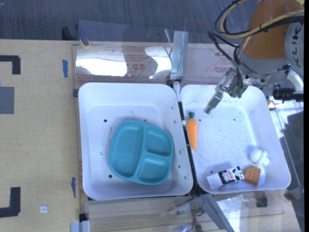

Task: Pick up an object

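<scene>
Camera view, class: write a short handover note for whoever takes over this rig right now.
Pincer: above the right bin, upper left part, nothing seen between its fingers.
Right bin: carrot by the left wall; milk carton, biscuit and a small white item near the front right corner.
Left bin: blue divided plate.
Done: nothing lifted.
Left: grasp and raise one object.

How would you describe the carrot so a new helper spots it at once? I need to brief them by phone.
Find the right bin of the two white ones. Along its left wall, beside the divider, lies the carrot: orange, tapered, green top pointing away from the camera. It lies alone, unlike the milk carton, cookie and white piece clustered at the near right corner.
</scene>
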Robot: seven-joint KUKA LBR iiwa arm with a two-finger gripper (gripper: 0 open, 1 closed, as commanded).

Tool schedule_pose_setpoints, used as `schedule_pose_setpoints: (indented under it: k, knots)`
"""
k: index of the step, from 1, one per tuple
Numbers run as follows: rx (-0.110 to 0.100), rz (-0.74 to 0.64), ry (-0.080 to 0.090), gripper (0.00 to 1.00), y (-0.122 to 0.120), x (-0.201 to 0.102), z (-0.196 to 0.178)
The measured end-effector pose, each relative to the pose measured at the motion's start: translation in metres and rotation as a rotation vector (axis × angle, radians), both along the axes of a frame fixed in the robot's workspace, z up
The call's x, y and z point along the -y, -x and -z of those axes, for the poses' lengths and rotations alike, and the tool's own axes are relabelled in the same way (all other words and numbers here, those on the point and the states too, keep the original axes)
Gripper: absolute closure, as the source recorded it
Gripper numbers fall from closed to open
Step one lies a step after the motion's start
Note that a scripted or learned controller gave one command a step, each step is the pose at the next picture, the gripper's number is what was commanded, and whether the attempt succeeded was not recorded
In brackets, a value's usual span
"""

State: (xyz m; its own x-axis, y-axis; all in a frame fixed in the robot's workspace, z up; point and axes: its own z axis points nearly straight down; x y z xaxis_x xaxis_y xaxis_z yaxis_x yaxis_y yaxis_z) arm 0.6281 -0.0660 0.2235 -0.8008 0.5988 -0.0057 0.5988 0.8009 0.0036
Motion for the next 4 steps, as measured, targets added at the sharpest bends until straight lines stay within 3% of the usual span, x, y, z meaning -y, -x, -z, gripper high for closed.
schedule_pose_setpoints:
  k: [1,2,3,4]
  knots:
    - [-0.006,-0.260,0.000,0.00,-0.020,-0.021,0.040]
    - [-0.005,-0.250,-0.001,0.00,0.019,-0.022,0.040]
    - [-0.002,-0.139,-0.001,0.00,-0.024,-0.058,0.040]
    - [-0.006,-0.273,0.001,0.00,-0.012,-0.002,0.039]
